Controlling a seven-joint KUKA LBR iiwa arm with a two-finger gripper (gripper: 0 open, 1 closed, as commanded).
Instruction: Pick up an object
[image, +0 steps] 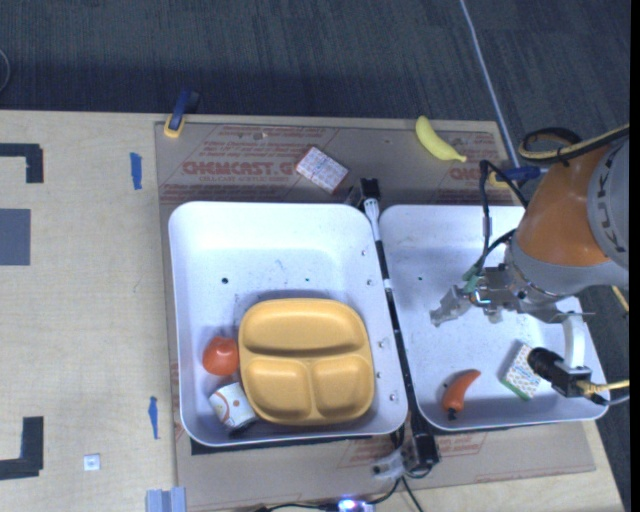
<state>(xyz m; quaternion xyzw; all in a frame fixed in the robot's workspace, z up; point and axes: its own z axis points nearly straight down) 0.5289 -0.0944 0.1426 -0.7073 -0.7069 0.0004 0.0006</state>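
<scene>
Left bin (190, 240): orange ball (220, 355) and small white cup (231, 405) against left side of yellow divided tray (304, 358); right bin (420, 240): orange-red pepper (459, 388) near front wall, small patterned packet (522, 372) right of it; end effector (455, 303) above bin centre, grip state indeterminate; yellow banana (438, 140) on bench (80, 300) behind bins.

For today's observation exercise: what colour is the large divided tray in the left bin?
Yellow. The divided tray shows best in the camera view.
</scene>
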